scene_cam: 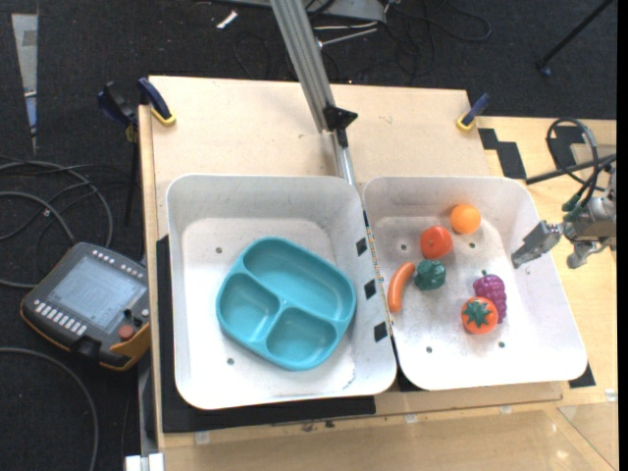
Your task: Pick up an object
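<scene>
Toy fruit and vegetables lie loose in the right bin [549, 361], none of them between the fingers of the claw [551, 243]. We see the claw at the right rim of that bin, reaching in from the desk's right side, its grey finger pointing left over the bin's edge. We cannot tell whether its fingers are apart or together; the metal parts blur into one shape at this slant.

Nearest the claw, we find a purple bunch of grapes [491, 288], and just below it, touching, a red tomato [479, 316] with a green top. Further left and up sit an orange [465, 219] and, just beside it to the lower left, a round red fruit [436, 241]. Below that red fruit lies a dark green vegetable [429, 275], close to broccoli in shape. Just beside it on the left, an orange carrot [399, 286] lies slanted near the bin's left wall.

Across the shared wall, the left bin [196, 361] holds a turquoise plate [285, 303] with three compartments, lying flat and turned at an angle.

Both bins rest on the pale wooden desk [245, 126]. A grey metal pole [306, 52] runs from the top of the view down to where the bins meet. On the dark floor to the left, we see a control pad [86, 302] with a screen and cables.
</scene>
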{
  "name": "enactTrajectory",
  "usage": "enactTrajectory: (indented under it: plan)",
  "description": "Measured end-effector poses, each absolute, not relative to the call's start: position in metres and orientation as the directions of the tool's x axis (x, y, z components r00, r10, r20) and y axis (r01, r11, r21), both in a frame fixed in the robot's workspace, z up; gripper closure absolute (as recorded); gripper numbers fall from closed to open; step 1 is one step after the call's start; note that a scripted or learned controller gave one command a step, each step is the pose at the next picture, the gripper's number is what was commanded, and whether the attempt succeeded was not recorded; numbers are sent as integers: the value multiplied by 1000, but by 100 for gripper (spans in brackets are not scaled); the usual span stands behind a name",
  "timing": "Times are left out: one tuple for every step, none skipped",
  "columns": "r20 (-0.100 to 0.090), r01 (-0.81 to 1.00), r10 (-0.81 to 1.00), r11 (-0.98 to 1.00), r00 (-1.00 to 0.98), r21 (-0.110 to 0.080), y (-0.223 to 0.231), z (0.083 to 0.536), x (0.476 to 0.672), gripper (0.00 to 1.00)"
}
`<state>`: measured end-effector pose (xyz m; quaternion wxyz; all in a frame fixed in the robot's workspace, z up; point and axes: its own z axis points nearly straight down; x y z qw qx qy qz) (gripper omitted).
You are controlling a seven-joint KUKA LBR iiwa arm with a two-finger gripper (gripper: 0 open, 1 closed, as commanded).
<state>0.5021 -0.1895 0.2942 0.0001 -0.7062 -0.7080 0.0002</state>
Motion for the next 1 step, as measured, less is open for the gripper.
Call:
enactTrajectory:
  plan:
    - [0,1000,1000,1,-1,0,-190,294,502,0]
